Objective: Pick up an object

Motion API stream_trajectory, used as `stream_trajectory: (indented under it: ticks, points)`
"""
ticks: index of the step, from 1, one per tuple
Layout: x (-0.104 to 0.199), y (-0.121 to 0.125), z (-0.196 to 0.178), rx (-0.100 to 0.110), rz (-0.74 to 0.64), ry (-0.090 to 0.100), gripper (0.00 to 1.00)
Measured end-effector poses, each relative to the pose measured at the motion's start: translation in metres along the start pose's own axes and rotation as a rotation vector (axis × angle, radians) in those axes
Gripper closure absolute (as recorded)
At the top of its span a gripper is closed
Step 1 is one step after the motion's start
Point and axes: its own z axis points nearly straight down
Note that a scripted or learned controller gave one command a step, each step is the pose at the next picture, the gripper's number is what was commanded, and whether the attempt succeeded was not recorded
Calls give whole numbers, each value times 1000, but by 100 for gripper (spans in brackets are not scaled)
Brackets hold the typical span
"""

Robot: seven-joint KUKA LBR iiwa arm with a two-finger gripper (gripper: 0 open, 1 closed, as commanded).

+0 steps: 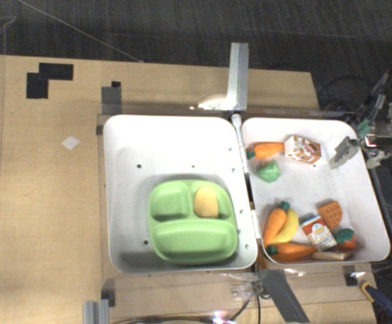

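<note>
Now my fingers (347, 151), whose state I cannot tell, hover over two bins: the left bin (135, 147) holds one green tray (182, 238) with one yellow fruit (206, 201); the right bin (368, 201) holds three carrots (274, 225).

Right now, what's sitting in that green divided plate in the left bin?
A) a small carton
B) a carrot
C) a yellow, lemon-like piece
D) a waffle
C: a single yellow lemon-like piece rests in the upper right compartment of the green divided plate, while the carrots, carton and waffle all lie in the right bin.
</note>
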Motion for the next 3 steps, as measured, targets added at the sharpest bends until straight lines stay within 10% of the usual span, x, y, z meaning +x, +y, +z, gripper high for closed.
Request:
stream_trajectory:
  ticks: [1,2,3]
  points:
    - [-7,56,85,0,-83,0,0]
    - [24,-30,171,-1,-99,0,0]
    - [55,37,176,-17,-122,-2,0]
